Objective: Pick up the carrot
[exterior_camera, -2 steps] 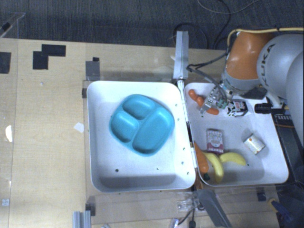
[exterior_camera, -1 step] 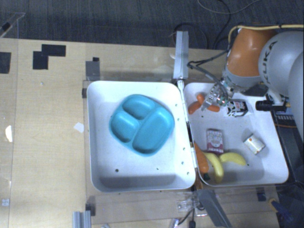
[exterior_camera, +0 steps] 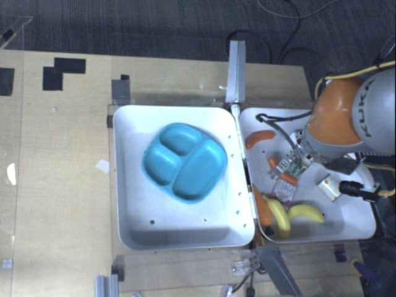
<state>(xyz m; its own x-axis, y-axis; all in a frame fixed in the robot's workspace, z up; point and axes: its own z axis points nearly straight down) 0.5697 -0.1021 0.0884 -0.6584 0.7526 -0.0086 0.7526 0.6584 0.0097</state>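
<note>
The carrot point(exterior_camera: 263, 209), orange and tapered, lies against the left wall of the right bin point(exterior_camera: 365, 224), touching a yellow banana point(exterior_camera: 278, 217). "KU" reads in black on the grey arm point(exterior_camera: 377, 113). Whether the fingers of the gripper point(exterior_camera: 286, 179) are spread or closed cannot be told.

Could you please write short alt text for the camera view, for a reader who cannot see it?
A grey and orange robot arm reaches into the right bin, its gripper low among a carrot, two bananas and a sausage. The left bin holds a blue divided plate.
</note>
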